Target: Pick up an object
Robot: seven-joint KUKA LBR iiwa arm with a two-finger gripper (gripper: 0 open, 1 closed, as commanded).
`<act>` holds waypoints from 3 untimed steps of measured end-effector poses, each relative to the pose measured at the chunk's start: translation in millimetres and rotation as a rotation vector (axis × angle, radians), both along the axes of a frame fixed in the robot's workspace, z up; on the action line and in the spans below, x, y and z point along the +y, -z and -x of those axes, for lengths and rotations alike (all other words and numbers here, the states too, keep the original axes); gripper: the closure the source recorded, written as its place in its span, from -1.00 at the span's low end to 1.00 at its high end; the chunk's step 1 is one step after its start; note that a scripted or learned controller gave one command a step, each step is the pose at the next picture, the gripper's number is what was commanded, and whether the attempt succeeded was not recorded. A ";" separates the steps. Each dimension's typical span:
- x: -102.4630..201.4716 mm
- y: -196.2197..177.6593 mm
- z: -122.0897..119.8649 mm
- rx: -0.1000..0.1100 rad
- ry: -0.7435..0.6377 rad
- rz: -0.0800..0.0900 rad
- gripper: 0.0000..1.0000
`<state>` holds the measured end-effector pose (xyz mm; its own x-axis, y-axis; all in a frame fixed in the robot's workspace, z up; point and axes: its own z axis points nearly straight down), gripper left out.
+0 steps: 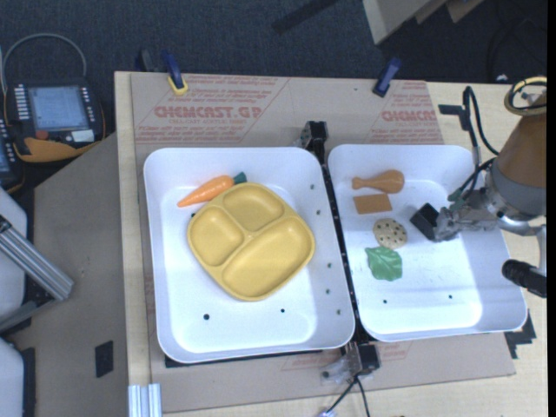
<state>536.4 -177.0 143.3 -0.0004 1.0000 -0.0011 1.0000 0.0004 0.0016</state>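
Observation:
My gripper [427, 221] hangs low over the right bin [452, 315], in its middle right part. Just left of it lies a speckled cookie [390, 232]. Below the cookie is a green leaf piece [384, 262]. A brown toast slice [372, 203] and a tan chicken drumstick [380, 182] lie further up the bin, up and left of the gripper. Nothing shows in the gripper's grasp.
The left bin [174, 294] holds a yellow divided plate [250, 241] with an orange carrot [205, 190] at its upper left edge. A black divider [333, 233] runs between the bins. The arm's orange band [526, 155] and cables rise at the right edge.

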 end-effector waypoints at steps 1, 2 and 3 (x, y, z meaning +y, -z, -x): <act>-5.0 -43.9 -1.1 -0.005 0.000 0.002 1.00; -5.4 -97.8 -2.6 -0.006 -0.001 0.002 1.00; 46.7 -102.9 -25.3 -0.003 -0.007 -0.001 1.00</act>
<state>561.6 -130.3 246.2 -0.0071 1.0000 0.0001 1.0000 0.0071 0.0042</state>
